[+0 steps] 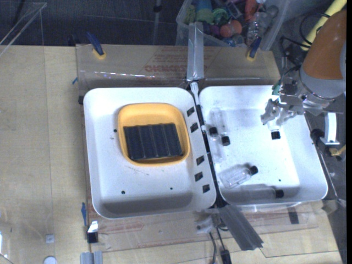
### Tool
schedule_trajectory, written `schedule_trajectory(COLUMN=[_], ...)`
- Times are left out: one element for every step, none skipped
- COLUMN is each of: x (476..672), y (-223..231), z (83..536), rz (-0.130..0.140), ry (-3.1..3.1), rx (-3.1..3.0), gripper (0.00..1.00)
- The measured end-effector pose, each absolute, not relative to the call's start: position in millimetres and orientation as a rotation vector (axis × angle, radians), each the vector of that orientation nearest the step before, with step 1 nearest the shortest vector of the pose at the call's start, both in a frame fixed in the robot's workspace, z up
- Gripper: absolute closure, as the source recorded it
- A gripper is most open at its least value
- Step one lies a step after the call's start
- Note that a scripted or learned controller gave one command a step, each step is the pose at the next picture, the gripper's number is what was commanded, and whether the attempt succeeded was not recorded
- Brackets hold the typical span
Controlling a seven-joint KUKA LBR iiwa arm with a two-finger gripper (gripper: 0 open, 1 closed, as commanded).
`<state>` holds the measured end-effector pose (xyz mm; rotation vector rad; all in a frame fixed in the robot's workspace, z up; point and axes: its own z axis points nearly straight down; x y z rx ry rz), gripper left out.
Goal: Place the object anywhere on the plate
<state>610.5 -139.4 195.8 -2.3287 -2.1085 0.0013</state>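
While the gripper (273, 116) hangs over the right bin (308, 175), grip unclear, clear bottles (236, 175) lie near; the yellow plate (151, 132) sits left.

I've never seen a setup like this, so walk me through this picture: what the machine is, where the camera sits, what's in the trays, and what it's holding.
One fixed camera looks down at a slant on a bench with two shallow white bins. The left bin holds a yellow plate with a dark ridged slab on it. The right bin holds two clear plastic bottles with dark caps. The grey and orange robot arm reaches in from the right; its gripper hangs over the right bin. Nothing shows between its fingers, so it appears to hold nothing.
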Motion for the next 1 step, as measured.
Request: schedule_trajectory(x=[610.5], y=[-139.4], z=[196.0], rz=[0.001], ry=[-2.109], rx=[-2.329], gripper=[0.0])
